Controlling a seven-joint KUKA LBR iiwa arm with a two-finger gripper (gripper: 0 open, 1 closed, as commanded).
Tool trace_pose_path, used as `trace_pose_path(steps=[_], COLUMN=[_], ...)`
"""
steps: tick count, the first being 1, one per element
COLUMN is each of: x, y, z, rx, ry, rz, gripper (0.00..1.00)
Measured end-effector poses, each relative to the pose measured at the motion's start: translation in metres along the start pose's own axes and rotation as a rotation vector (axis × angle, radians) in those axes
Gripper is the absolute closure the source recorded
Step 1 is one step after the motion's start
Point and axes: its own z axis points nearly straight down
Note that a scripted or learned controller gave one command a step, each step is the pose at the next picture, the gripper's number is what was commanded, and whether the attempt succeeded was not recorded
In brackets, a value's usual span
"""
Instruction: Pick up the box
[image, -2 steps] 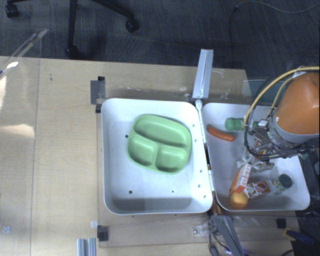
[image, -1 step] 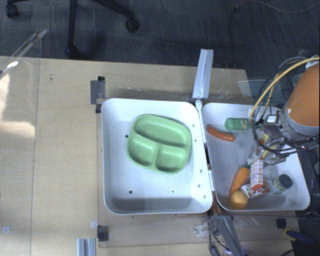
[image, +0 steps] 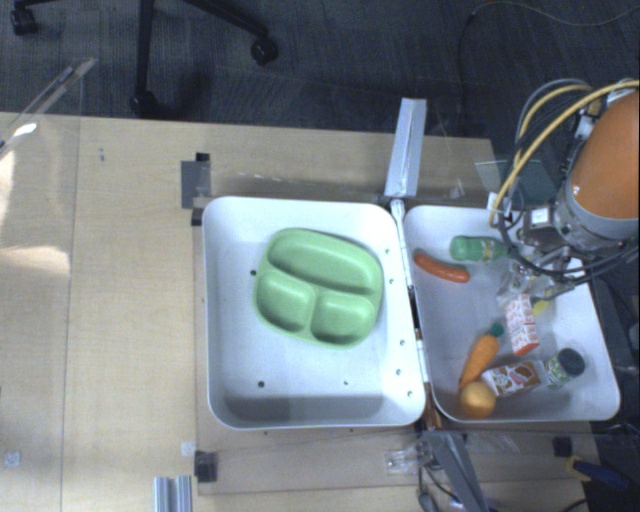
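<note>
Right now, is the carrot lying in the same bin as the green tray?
No, the carrot lies in the right bin, while the green tray sits by itself in the left bin.

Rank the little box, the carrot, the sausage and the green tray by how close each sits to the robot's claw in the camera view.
Measured from the gripper:
1. The box, right bin, just below the gripper.
2. The carrot and the sausage, both right bin, carrot lower and sausage toward the divider: too close to call.
3. The green tray, in the left bin.
</note>
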Motion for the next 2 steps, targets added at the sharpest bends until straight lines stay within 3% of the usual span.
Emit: trace_pose_path(steps=[1, 2], x=[-0.017, -0.020], y=[0.009, 0.007], z=[0.001, -0.010], rx=[0.000, 0.007], ry=[0.000, -0.004], rz=[-0.387, -0.386], gripper=[1.00, 1.00])
